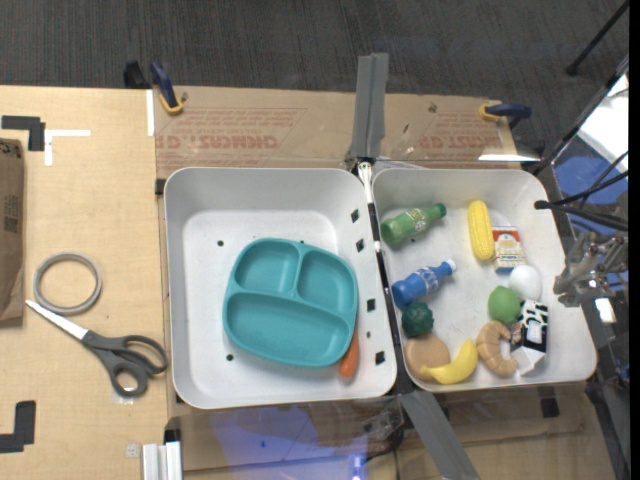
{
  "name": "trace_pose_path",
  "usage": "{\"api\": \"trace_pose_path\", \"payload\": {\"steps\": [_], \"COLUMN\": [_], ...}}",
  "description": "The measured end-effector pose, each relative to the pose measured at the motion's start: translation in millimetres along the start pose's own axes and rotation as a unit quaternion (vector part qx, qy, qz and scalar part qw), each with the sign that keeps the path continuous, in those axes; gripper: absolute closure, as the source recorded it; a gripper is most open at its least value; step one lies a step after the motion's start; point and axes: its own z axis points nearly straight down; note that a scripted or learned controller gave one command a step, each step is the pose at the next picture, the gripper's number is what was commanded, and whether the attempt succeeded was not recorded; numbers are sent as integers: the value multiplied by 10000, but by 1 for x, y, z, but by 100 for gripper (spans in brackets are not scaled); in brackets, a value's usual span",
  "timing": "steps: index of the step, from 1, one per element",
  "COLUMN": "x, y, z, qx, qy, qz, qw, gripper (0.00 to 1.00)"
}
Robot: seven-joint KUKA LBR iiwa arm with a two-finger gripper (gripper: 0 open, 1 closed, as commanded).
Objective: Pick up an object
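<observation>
The right bin (560, 230) holds several toy items: a green bottle (410, 223), a corn cob (480, 230), a blue bottle (422, 281), a dark green vegetable (418, 319), a green fruit (505, 303), a white egg (524, 280), a small red-and-white carton (507, 245), a banana (452, 366), a tan pastry (495, 349) and a black-and-white piece (534, 327). In the left bin (190, 228) lies a teal divided plate (290, 303) with an orange carrot (348, 359) at its lower right edge. My gripper (583, 273) hangs just outside the right bin's right rim, dim among cables, with nothing seen in it.
Scissors (110, 348) and a tape roll (67, 281) lie on the bench left of the bins. A brown bag (10, 228) sits at the far left edge. Cardboard (250, 133) with blue clamps (165, 86) lies behind the bins.
</observation>
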Motion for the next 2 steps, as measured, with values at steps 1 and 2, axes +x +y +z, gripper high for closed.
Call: {"api": "trace_pose_path", "payload": {"steps": [1,2], "x": [-4,4], "y": [-11,74], "z": [135,164], "qx": [16,-2], "qy": [-124,-8], "qz": [1960,1438], "qw": [9805,9896], "gripper": [0,0]}}
